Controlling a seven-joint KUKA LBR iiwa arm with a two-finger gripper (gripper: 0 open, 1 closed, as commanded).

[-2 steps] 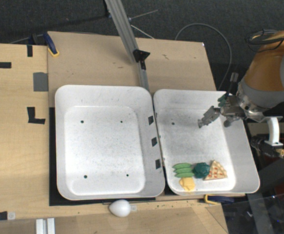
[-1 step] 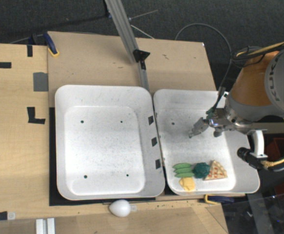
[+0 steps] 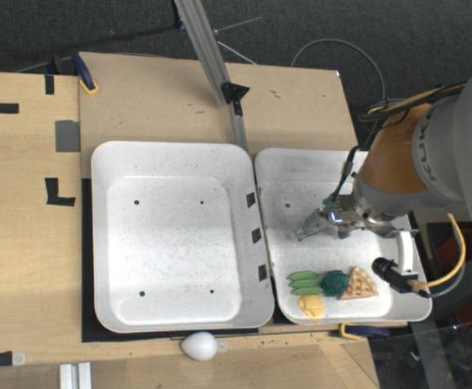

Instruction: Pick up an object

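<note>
Several small toys lie along the near edge of the right bin (image 3: 300, 168): a green pea pod (image 3: 304, 280), a dark green broccoli piece (image 3: 333, 282), a pizza slice (image 3: 359, 285) and a yellow piece (image 3: 311, 305). My gripper (image 3: 310, 226) hangs over the middle of that bin, a little above and left of the toys. It is open, with nothing between its fingers. The grey arm with its orange band (image 3: 393, 160) comes in from the right.
The left bin (image 3: 106, 217) sits beside the right one, their rims touching. A white egg-shaped object (image 3: 199, 346) lies on the bench in front of the bins. A slanted metal rail (image 3: 207, 43) ends at the bins' far edge.
</note>
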